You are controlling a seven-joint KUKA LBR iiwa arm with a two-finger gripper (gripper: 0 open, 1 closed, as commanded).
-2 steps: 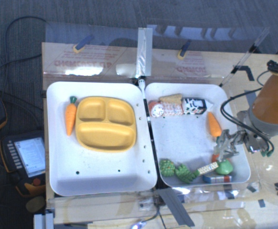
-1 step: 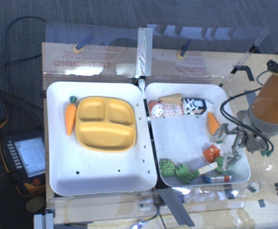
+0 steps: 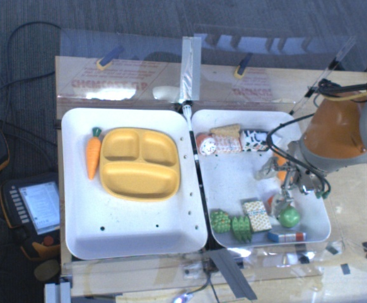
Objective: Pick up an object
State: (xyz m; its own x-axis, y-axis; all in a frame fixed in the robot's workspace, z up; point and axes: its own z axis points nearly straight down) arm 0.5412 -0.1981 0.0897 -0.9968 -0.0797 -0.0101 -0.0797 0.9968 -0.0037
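Note:
My gripper [image 3: 285, 196] hangs low in the right bin [image 3: 234, 175], near its right wall, below the orange wrist band [image 3: 335, 131]. Just beneath it lies a green ball [image 3: 290, 218]; I cannot tell whether they touch. To the left of the ball sits a beige patterned cube [image 3: 256, 214], and two green knobbly pieces [image 3: 231, 224] lie further left. A blue and red stick [image 3: 285, 237] rests against the front wall. Along the back wall lie a round red and white item [image 3: 207, 145], a tan packet [image 3: 226, 139] and a black and white box [image 3: 255, 140].
The left bin [image 3: 76, 232] holds a yellow divided plate [image 3: 139, 163] with a carrot [image 3: 93, 154] beside its left edge. Black cables [image 3: 278, 141] loop from the wrist over the right bin's back right part. A metal divider post [image 3: 190, 68] stands behind the bins.

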